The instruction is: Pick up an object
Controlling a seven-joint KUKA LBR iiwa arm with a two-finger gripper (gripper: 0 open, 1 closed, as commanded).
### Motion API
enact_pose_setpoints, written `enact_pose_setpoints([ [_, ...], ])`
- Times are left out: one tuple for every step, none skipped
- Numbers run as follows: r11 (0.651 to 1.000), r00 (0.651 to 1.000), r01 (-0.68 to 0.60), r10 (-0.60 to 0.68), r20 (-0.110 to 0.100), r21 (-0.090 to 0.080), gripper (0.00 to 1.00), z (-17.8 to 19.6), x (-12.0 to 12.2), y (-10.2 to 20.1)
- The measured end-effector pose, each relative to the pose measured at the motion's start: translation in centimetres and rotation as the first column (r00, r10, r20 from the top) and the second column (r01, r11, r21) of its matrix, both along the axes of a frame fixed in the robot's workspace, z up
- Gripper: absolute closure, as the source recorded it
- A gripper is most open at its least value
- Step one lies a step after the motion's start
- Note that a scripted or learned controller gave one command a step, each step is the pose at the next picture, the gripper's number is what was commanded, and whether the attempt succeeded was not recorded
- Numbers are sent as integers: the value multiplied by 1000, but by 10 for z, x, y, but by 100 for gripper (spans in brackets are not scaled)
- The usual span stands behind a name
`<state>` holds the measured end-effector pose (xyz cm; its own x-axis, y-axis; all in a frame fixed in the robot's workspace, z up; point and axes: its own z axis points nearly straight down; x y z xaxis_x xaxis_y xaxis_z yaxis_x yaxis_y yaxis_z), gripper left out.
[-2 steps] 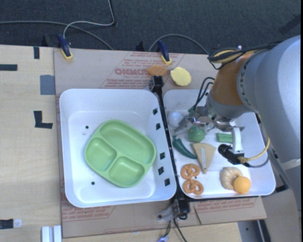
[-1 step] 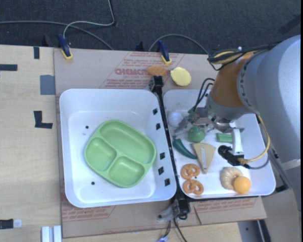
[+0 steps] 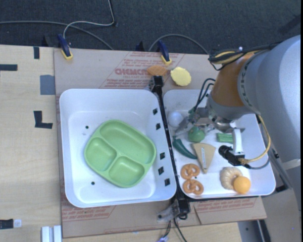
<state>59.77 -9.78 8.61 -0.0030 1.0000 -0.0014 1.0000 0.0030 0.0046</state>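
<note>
Green round toy (image 3: 196, 134) — likeliest target, lying near the middle of the right bin (image 3: 265, 188), directly under the hand (image 3: 193, 124). Cannot tell the hand's state; too blurred and crowded there to judge any hold. Lowered from 3 o'clock, presumably to line up over the clutter. Around the toy: cheese wedge (image 3: 205, 156) at 5 o'clock, two pretzels (image 3: 192, 178) at 6, orange ball (image 3: 241, 184) further toward 4. Left bin (image 3: 70, 105) carrying a green divided plate (image 3: 120, 153) — well apart from the hand.
</note>
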Motion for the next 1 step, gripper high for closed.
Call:
enact_pose_setpoints([
  [1000,1000,3,-3,-4,1,0,0,5,1],
])
